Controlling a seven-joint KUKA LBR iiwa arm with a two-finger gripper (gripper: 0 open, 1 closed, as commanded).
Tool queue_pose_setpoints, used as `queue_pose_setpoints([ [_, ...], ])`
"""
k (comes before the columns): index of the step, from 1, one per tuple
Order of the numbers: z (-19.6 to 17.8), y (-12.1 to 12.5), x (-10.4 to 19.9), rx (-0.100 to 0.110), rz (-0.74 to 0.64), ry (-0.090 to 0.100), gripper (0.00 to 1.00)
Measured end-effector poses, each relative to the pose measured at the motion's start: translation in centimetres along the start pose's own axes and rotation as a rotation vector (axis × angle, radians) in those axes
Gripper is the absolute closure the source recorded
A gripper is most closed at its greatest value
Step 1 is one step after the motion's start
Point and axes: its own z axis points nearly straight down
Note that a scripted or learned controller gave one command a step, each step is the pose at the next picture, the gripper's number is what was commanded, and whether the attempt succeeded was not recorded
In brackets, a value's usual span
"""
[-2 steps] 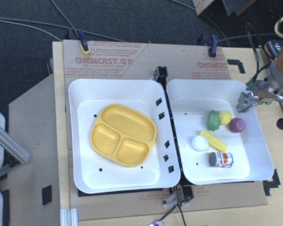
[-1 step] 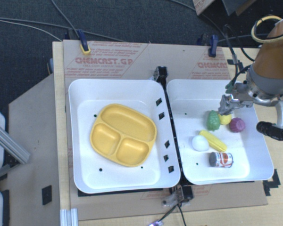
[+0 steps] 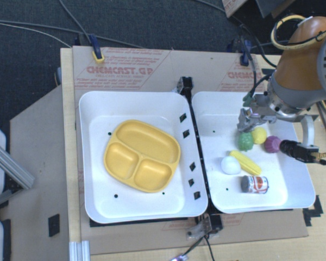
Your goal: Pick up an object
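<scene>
Right bin [image 3: 299, 196]: gripper [image 3: 251, 125], state cannot be told, above green ball [image 3: 245, 141]; yellow ball [image 3: 259, 136], purple ball [image 3: 272, 143], can [image 3: 254, 184].

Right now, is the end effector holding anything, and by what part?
Cannot tell. The end effector sits low over the green ball and yellow ball, but no object shows in its grip.
</scene>
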Motion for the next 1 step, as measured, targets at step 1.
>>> queue_pose_setpoints([
  [1,-0.93,-0.83,5.02,0.0,0.0,0.0,1.0],
])
